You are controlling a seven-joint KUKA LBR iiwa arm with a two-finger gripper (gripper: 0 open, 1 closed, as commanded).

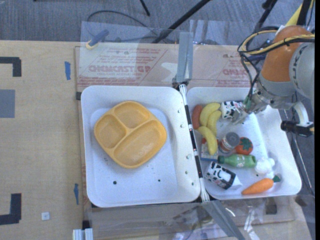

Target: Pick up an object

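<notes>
From the camera view the gripper [245, 110] hangs low over the back of the right bin [286, 159], its tip close beside a small black-and-white cow-patterned toy [229, 109]; whether that toy is touched cannot be told, and the state of the gripper's grasping end cannot be told either; the toy looks light and rounded, probably smooth plastic that could slip, so a hold across its narrow middle seems the safest judgement; just left of it lie three yellow bananas [210, 126] and a reddish piece [197, 115], crowding that side; nearer the front sit a small can [230, 141], a tomato [244, 146], a green bottle [237, 160], a second cow-patterned carton [220, 175], a carrot [258, 186] and a white lump [264, 165], all apparently light and stiff; the left bin [95, 184] holds a yellow divided plate [130, 133]; both bins rest on a wooden desk [40, 134] with blue tape marks, and room around the toy is tight.
</notes>
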